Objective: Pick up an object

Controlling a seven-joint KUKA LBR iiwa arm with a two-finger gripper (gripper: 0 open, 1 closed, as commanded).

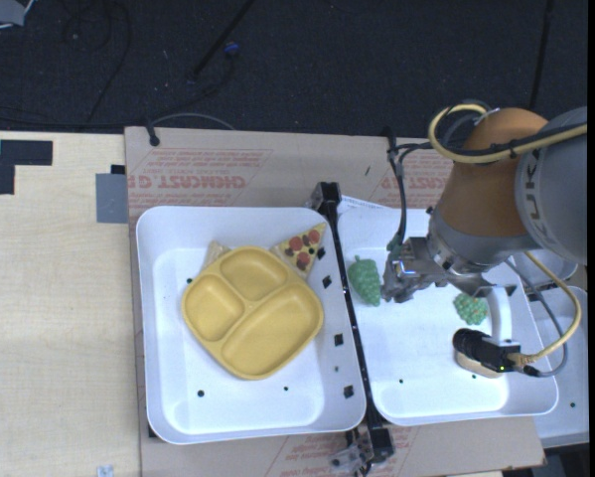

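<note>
Apparently we hover our gripper (404,284) just beside the green toy (365,280), lined up to grab it; whether it is spread or closed we cannot tell.

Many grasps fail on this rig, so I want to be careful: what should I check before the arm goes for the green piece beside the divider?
1. Target exposed: the green piece lies uncovered in the right bin: ok.
2. Reach: the gripper hangs just right of the target: ok.
3. Alignment: the gripper is offset sideways, not centred over the target: not ok.
4. Clearance between the target and the divider: cannot tell.
5. Clutter: the second green piece lies apart from the target: ok.
</note>
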